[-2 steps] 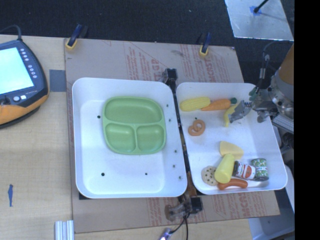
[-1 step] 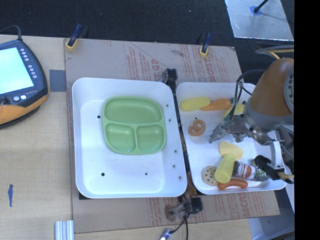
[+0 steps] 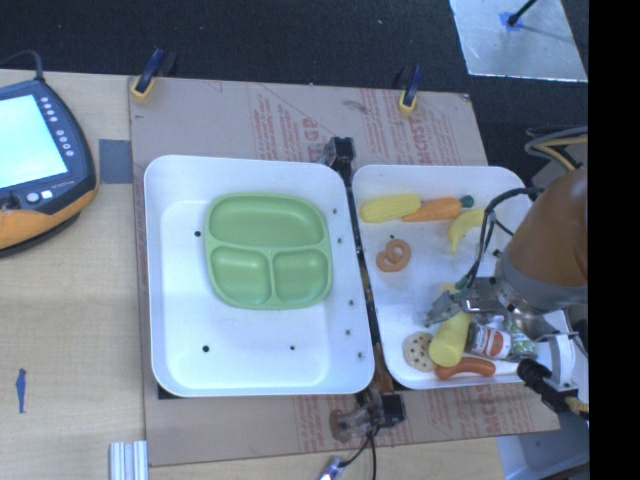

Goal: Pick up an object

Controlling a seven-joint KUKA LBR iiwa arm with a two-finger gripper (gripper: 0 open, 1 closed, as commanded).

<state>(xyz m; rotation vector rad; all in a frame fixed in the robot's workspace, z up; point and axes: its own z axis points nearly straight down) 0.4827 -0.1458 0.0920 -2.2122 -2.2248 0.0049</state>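
Note:
The right bin [image 3: 420, 268] holds several toy foods. A yellow corn cob [image 3: 390, 207], an orange carrot [image 3: 432, 209] and a yellow banana [image 3: 462, 228] lie along its far side. An orange ring [image 3: 394, 255] sits near the middle. At the near side lie a round cookie [image 3: 417, 349], a yellow bottle-shaped piece [image 3: 451, 339], a red sausage [image 3: 464, 369] and a small labelled can [image 3: 491, 342]. My gripper [image 3: 452, 306] hangs low over the near right part of this bin, just above the yellow piece. The arm's orange band [image 3: 555, 230] is above it.
The left bin [image 3: 180, 308] holds a green divided plate [image 3: 269, 250]. A teach pendant [image 3: 35, 163] lies at the far left of the bench. Clamps [image 3: 149, 73] hold the cardboard sheet at its far edge.

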